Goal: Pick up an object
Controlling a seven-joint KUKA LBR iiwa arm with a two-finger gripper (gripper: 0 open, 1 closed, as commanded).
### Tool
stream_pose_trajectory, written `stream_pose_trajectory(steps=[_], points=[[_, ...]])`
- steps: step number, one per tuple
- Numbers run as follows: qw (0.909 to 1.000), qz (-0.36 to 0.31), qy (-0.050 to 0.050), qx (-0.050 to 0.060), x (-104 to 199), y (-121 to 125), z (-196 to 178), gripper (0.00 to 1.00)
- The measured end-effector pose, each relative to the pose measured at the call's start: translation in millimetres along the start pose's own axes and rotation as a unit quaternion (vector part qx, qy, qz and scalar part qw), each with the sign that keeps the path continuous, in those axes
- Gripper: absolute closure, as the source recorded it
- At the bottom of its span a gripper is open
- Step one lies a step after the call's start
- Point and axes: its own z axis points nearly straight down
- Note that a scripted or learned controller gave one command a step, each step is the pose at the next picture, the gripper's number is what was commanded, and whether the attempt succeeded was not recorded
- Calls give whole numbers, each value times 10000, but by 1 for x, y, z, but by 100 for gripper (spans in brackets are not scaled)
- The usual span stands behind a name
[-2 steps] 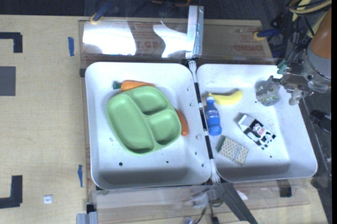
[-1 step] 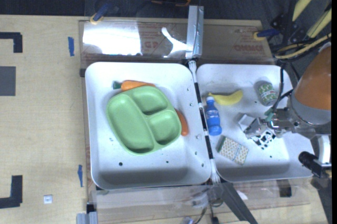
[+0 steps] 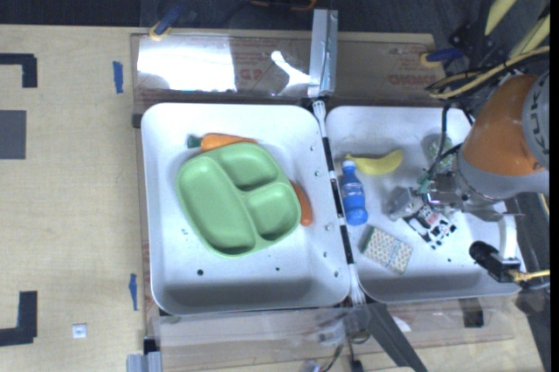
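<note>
The hand hangs low among the clutter, its grip impossible to read, perhaps over a small dark-and-white object just below it, so descend squarely before closing.

You are looking at two bins sitting side by side on the tabletop. The left bin is holding a divided tray. In the right bin, a banana is lying behind a bottle, with a flat packet in front of both.
</note>
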Motion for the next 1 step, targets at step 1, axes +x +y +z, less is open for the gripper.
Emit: stream_pose_trajectory(steps=[1], points=[[9977,-673,8,25,29,16,-28,0]])
